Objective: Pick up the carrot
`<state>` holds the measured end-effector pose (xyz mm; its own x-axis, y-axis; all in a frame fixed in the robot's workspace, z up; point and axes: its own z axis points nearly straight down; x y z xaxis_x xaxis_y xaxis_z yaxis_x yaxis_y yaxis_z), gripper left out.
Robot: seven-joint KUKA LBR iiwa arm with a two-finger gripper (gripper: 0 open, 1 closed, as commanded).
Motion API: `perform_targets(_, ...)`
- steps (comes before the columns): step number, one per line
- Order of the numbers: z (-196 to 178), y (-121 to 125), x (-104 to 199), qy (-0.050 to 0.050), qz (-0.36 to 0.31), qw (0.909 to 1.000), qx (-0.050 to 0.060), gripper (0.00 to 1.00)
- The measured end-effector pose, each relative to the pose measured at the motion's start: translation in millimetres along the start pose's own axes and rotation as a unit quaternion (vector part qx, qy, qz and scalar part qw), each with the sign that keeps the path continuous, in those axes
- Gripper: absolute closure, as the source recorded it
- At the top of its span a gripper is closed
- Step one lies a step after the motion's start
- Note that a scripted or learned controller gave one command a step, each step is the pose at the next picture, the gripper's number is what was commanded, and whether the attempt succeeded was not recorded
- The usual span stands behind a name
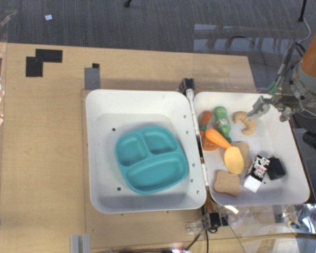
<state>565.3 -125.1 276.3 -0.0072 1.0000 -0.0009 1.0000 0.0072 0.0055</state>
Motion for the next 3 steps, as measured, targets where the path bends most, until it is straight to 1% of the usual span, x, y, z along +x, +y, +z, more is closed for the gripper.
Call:
perform_targets(1, 164.2, 5.2, 19.7, 0.0, -0.041, 0.9992, -0.002, 0.0)
perform_targets(2, 183.7, -53.3, 2.1, -0.005, -0.128, 0.9917, -0.012, 0.0)
perform_targets(3, 183.6, -70.4, 28.0, -0.008, -0.256, 0.9666, -0.012, 0.0)
